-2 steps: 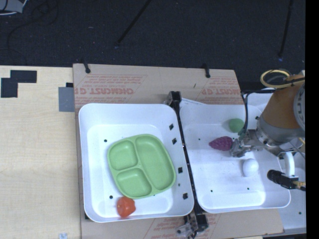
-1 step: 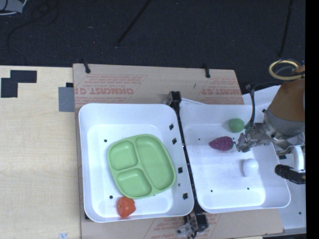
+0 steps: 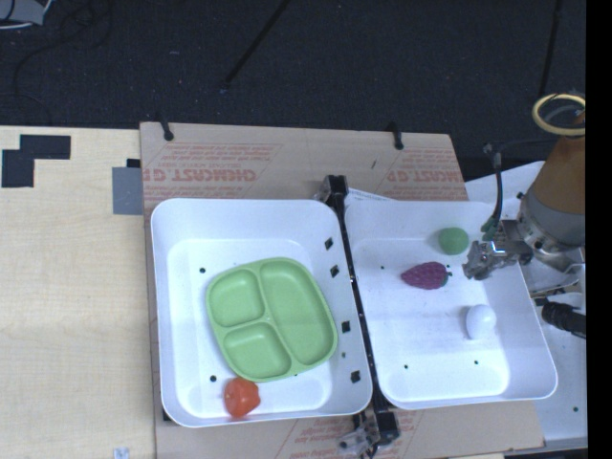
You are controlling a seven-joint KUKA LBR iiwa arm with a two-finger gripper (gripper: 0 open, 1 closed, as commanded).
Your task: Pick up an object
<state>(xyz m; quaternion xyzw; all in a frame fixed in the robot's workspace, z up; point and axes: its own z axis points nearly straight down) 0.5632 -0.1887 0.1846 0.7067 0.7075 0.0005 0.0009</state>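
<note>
Two shallow white bins sit side by side on the bench, the left bin and the right bin. The right bin carries three small things. A purple object, oval and knobbly like a toy bunch of grapes or a berry, lies on the floor of the bin toward its upper middle. A round green object, smooth and pale green, rests just above and to the right of it, near the bin's far wall. A small white object, glossy and egg-like, lies lower down toward the right wall, hard to pick out against the white floor. The arm comes in from the right, and its end effector hangs low over the right side of this bin, between the green object and the white one and just beside the purple one (no object is seen between its fingers, and I cannot tell how it is set, for its tip is small and dark). In the left bin a light green divided plate with three compartments lies tilted across the floor, and an orange-red object, rounded like a small tomato, sits at the near wall just below the plate's lower edge.
</note>
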